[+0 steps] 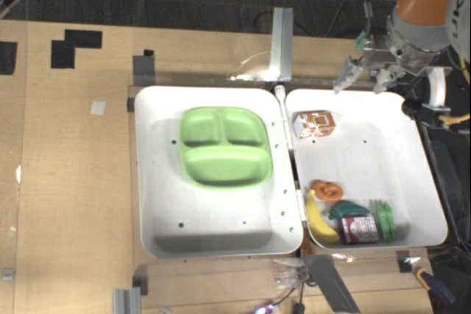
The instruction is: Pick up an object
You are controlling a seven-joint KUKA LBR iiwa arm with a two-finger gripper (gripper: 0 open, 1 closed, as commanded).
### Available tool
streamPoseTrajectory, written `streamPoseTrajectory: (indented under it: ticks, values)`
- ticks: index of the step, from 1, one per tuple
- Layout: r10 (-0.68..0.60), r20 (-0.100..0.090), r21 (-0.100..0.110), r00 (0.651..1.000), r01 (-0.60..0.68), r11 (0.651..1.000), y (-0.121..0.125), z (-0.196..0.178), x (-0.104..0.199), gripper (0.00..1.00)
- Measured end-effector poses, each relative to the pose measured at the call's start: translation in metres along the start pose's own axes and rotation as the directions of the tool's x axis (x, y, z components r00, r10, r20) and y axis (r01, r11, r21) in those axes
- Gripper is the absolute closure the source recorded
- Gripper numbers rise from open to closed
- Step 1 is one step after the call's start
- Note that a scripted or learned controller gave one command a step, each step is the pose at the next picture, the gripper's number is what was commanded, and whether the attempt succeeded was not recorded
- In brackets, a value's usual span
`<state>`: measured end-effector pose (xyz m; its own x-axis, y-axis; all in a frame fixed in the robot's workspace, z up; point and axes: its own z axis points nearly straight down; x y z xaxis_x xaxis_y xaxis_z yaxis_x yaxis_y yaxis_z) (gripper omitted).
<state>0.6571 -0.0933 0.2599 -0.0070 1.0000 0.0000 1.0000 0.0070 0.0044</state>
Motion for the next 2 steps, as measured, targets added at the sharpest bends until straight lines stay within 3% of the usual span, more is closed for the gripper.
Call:
streamPoseTrajectory:
  ticks: [1,2]
  values:
    - [0.118,0.001,0.000,0.993,-0.118,0.993,-0.051,0.036,-0.046,0.00]
    - [0.216,0.000,0.000,0.976,-0.216,0.976,-0.133,-0.001,-0.051,0.00]
